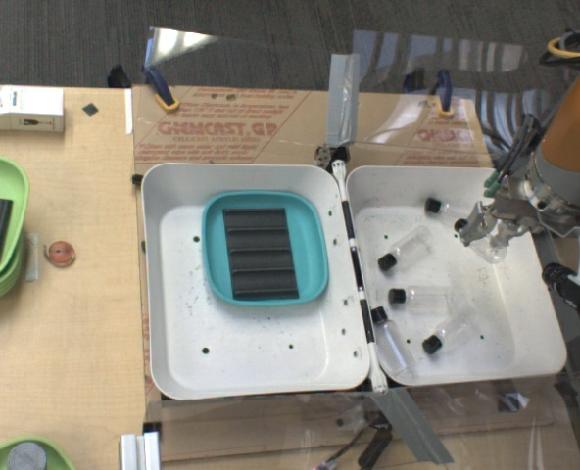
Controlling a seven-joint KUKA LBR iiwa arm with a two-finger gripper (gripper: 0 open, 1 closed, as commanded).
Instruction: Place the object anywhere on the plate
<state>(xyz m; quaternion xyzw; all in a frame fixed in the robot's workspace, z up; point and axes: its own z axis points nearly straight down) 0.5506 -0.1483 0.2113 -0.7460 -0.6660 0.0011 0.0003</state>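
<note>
Several clear black-capped vials [412,246] lie loose in the right bin [525,360] as the jaws [490,231], their opening unreadable, hover for a pick; next, a grasp, then carrying to the teal plate [314,248].

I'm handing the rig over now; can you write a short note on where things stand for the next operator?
Tool: low over the right bin, near its upper right; whether it grips anything can't be told.
Objects: several clear vials with black caps lie scattered in the right bin.
Plate: teal plate sits in the left bin, with a dark ribbed insert on it and no vial.
Done: nothing placed yet.
Left: grasp a vial, carry it over, set it on the plate.
</note>
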